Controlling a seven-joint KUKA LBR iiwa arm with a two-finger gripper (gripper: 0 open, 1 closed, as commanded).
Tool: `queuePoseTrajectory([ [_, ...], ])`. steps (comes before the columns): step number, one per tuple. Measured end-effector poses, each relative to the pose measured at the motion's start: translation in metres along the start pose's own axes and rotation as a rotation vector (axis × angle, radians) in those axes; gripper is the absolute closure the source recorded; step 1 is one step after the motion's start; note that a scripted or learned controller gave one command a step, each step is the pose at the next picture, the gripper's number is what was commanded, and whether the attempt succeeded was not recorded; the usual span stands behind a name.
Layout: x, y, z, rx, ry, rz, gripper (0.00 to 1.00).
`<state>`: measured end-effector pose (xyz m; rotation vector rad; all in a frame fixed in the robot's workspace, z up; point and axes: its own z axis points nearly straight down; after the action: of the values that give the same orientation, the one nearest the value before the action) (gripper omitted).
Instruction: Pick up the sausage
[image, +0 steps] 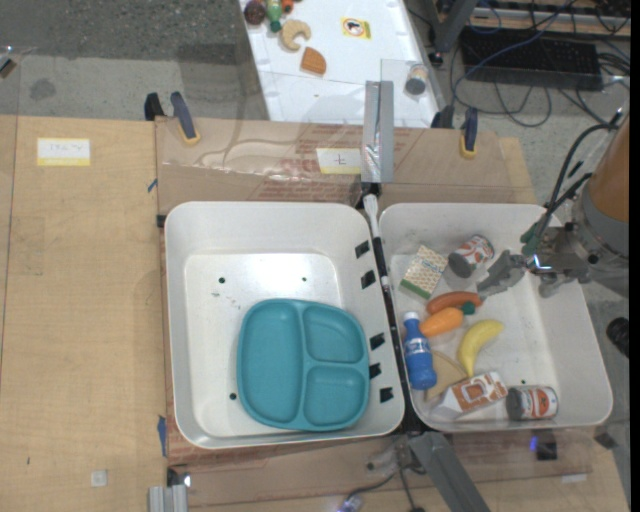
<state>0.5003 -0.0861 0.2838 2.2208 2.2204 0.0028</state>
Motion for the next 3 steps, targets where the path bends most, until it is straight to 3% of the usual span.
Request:
queuePoseTrajectory([
  [1,0.007,0.04,0.083,0.002,0.0,-0.018,0.0],
  [2,0.0,0.088,0.191,-0.001,-0.001,-0.239,0.0],
  [3,-0.004,0.088,0.181,-0.003,-0.001,-0.231,1.0],
])
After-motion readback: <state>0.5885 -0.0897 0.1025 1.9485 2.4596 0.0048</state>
